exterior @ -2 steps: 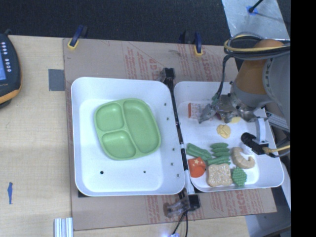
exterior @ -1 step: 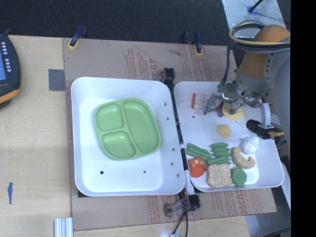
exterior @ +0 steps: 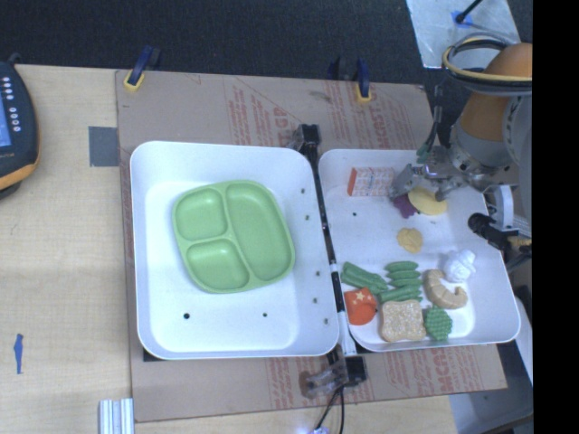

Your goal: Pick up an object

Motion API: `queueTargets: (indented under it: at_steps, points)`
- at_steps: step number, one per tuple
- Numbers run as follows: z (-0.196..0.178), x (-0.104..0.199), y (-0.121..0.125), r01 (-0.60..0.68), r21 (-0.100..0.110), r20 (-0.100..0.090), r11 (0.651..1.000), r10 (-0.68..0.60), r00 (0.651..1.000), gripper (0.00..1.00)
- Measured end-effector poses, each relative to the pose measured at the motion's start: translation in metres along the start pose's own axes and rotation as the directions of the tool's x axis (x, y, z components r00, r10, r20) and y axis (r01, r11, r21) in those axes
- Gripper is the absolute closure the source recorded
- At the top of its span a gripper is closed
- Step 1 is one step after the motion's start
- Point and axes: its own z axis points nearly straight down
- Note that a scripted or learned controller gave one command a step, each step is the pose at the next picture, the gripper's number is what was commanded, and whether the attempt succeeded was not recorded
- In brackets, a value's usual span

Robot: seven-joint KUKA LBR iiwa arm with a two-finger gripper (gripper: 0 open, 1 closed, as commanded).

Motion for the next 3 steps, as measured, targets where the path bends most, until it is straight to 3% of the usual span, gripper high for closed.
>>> queueTargets:
  at_steps: [1, 2, 3]
  points:
    - [0.001, 0.042, -0.026, 0.006, 0.006, -0.004, 1.000, -0.006, 1.000, 0.00]
    - [0.000, -0.001, 0.001, 0.001, -0.001, 0.000, 1.000, -0.001, 1.000, 0.00]
    - [0.001, 0.036, -0.038, 0.003, 0.007, -0.004, 1.000, -0.003, 1.000, 0.00]
